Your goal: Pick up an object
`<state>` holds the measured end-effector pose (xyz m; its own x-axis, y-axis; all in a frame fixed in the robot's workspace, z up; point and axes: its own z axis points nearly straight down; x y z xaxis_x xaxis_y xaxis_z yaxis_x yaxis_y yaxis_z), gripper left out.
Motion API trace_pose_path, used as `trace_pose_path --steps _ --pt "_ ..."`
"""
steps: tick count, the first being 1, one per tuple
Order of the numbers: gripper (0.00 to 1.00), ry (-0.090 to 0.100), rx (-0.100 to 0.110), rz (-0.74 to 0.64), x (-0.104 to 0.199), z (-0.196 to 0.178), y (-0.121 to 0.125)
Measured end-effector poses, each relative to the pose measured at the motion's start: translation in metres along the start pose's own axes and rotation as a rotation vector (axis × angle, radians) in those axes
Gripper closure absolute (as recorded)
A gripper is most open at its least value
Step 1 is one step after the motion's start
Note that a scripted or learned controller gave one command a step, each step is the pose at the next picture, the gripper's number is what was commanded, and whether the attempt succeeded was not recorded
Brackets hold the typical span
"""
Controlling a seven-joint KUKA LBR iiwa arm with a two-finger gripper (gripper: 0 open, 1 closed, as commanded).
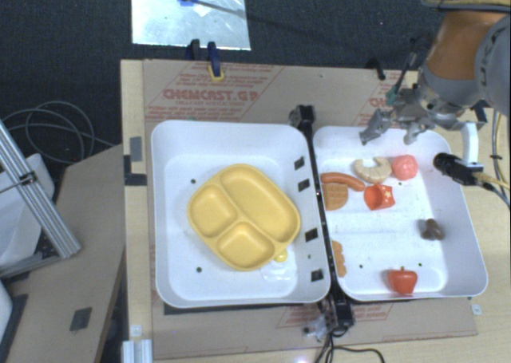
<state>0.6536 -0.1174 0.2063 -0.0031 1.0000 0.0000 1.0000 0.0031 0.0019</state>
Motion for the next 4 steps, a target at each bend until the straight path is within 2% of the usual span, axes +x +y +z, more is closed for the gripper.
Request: trace_pose_path --steps 1,2,3,4 --pt "0.00 0.003 0.013 0.003 0.037 0.024 -0.160" --pt "0.00 0.001 -0.020 -0.007 0.101 -0.262 -0.165" --pt "1.00 -0.001 -0.007 -0.008 0.099 -0.264 -0.165" --pt "1.00 0.004 -0.009 -0.011 0.206 -0.317 -0.083"
